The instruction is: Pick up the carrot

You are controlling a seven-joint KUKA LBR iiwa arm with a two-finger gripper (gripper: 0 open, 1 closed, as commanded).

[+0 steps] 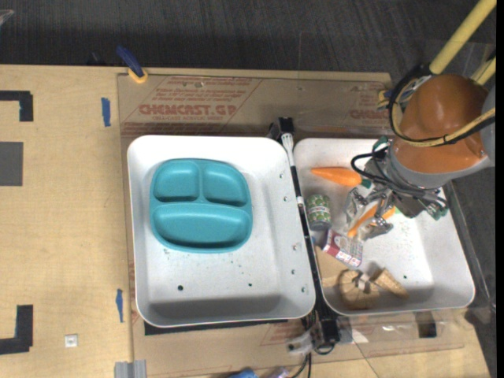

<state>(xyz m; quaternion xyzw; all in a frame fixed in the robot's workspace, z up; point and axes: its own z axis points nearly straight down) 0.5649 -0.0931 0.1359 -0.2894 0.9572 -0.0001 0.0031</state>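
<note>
- Two white bins sat side by side on the surface (63, 211); the right bin (441, 282) served as the landmark for everything below.
- Inside that bin, near its far left corner, lay the carrot (336, 176), on its side and pointing left towards the divider.
- Just in front of the carrot stood a small green can (318, 209), with a pink-and-white packet (343, 249) nearer the bin's middle and a brown cone-shaped item (370, 283) by its near wall.
- Over the bin's middle hung the pincer (370, 215), just beside the carrot's thick end; how far it stood open could not be told, and nothing was visibly between its tips.
- The carrot looked like a light, stiff, smooth toy, so it would probably roll or slip; a grip across its thicker right half seemed safest.
- The left bin (157, 290) held a teal divided plate (201, 204).
</note>
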